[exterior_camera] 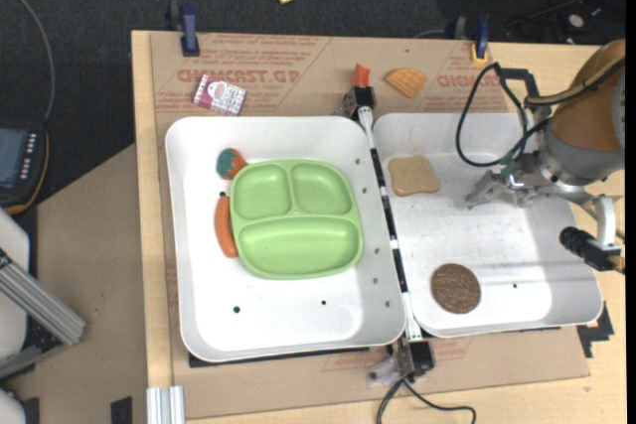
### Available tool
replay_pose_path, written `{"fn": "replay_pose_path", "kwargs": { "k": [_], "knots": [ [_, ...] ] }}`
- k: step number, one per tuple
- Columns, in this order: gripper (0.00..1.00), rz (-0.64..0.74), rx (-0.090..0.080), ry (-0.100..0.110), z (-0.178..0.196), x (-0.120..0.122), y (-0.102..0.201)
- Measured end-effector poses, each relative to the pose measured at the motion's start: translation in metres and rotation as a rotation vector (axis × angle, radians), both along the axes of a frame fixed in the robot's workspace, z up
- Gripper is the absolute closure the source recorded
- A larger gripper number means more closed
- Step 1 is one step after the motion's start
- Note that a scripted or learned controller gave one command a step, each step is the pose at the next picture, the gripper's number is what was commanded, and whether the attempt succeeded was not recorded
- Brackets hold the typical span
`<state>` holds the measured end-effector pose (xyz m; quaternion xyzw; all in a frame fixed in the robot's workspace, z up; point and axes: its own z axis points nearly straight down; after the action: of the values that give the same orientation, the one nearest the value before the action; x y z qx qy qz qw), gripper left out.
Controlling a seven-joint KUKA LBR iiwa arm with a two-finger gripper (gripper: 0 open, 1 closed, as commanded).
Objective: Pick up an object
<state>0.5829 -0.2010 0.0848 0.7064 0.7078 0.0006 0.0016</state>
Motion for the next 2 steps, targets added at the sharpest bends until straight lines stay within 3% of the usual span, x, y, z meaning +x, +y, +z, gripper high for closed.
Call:
{"fn": "replay_pose_path", "kwargs": {
  "k": [1, 2],
  "knots": [
    [0.00, 0.002, 0.002, -0.002, 0.001, 0.083, 0.020],
    [0.00, -0.005, 0.002, 0.004, 0.031, 0.034, -0.024]
  ]
}}
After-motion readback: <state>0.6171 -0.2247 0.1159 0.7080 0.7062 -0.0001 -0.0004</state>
